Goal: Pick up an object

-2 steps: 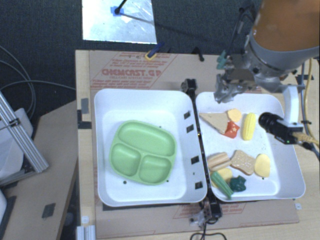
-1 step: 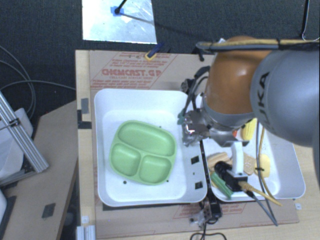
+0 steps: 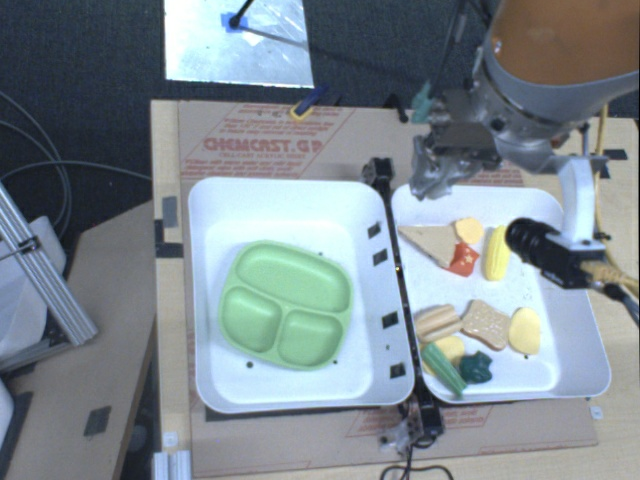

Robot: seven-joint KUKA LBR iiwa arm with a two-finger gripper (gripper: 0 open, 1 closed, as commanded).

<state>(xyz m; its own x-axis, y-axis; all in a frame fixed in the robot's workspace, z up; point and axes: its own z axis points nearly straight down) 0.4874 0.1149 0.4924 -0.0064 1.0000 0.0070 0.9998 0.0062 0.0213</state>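
Notably glossy green three-compartment plate (image 3: 286, 304), rounded corners.

Bright, even overhead light. White bins (image 3: 290, 193) slightly washed out, shadows faint. Glare on silver sheet (image 3: 237, 28) at top. Arm (image 3: 560, 28) near lens blurred; overall softness.

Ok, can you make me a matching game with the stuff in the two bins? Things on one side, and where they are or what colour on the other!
Things:
1. green plate
2. corn cob
3. broccoli
4. slice of toast

Clues:
A. yellow, standing next to a little red piece in the right bin
B. dark green, at the near edge of the right bin
C. light brown, between a bread roll and a yellow lemon shape
D. alone in the left bin, with three compartments

Pairs: 1-D, 2-A, 3-B, 4-C
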